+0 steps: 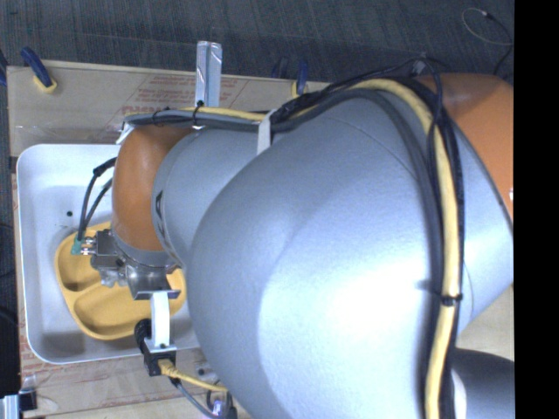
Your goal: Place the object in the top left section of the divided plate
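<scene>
While the arm hides the gripper, whose state cannot be told, the yellow divided plate is seen at nine o'clock; the plate's top left section should be approached slowly

white bin: sits at the tabletop's left end
tabletop: tan, printed red
blue clamps: tabletop's far left corner
floor: dark carpet
</scene>
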`<control>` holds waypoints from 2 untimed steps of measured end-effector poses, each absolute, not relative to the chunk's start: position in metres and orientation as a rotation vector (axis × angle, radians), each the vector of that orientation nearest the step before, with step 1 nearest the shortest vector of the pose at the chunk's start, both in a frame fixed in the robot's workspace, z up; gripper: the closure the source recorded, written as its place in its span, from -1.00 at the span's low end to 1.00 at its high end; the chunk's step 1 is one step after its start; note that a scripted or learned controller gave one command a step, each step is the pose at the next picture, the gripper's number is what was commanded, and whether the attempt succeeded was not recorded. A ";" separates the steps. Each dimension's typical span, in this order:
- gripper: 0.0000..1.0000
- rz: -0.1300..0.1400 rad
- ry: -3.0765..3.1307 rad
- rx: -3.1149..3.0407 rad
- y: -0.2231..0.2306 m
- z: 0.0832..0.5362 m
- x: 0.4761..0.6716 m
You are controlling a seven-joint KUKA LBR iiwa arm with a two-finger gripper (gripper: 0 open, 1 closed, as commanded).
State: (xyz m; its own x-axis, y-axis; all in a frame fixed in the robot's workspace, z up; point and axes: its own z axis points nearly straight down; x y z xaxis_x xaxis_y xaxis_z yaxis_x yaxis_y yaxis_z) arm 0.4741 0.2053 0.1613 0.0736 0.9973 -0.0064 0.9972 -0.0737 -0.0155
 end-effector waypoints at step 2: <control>-1.00 0.025 -2.134 -2.295 0.206 0.161 0.474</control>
State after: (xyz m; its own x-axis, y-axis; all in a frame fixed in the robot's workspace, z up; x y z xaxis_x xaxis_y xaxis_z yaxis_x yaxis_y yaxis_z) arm 0.4738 0.2056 0.1612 0.0725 0.9973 -0.0067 0.9972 -0.0726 -0.0164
